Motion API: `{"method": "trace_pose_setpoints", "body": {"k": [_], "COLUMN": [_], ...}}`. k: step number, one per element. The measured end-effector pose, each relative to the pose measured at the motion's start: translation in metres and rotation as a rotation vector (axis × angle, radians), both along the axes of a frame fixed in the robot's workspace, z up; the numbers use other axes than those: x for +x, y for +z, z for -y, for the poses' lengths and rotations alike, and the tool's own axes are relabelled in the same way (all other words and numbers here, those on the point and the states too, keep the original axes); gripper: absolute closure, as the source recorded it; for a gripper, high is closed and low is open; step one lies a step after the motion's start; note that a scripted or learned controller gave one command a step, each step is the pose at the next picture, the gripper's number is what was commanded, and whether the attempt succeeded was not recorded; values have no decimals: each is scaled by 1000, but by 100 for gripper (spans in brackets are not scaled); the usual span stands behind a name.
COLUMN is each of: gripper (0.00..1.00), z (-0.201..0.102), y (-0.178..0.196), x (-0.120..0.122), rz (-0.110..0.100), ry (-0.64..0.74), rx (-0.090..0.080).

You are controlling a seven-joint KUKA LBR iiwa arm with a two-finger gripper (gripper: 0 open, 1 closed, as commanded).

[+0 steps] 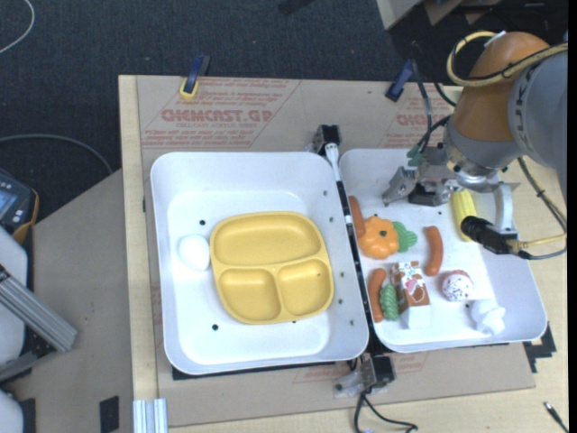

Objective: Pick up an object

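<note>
Camera view, starting at the near edge: the right bin [532,305] holds a scatter of toy food. Closest are a small white piece [487,316], a pink-speckled ball [457,286], a little printed box [412,282] and an orange sausage [376,291] with something green beside it. A bit further back lie a second sausage [434,249] and a toy pumpkin [380,236]. In the left bin [171,188] sit a yellow divided plate [269,267] and a white ball [193,252] touching its left rim.

Further back, the arm [491,106] hangs over the far part of the right bin, its jaws low over bare white floor just beyond the pumpkin. Nothing is visibly held, so I'd judge this the reaching step, with no pick made. The next move seems to call for settling on one toy, the pumpkin being nearest, and coming down squarely over it.

Whether the jaws are spread or pressed together I cannot tell; the wrist and cables crowd them. A yellow piece [463,207] is half hidden under the wrist. At the far side of the bench [270,106], two clamps are too small to make out well
</note>
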State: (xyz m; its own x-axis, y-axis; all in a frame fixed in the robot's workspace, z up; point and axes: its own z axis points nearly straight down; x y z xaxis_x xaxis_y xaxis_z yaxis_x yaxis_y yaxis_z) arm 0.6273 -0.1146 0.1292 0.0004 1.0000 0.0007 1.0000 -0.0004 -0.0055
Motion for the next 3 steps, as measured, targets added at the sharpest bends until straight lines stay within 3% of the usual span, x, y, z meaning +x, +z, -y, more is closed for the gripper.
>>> {"method": "trace_pose_setpoints", "body": {"k": [1, 2, 3], "gripper": [0, 100, 100], "z": [-1, 0, 8], "y": [-48, -33, 17], "x": [-1, 1, -2], "rz": [-1, 6, 12], "ry": [0, -1, 0], "rx": [1, -1, -3]}}
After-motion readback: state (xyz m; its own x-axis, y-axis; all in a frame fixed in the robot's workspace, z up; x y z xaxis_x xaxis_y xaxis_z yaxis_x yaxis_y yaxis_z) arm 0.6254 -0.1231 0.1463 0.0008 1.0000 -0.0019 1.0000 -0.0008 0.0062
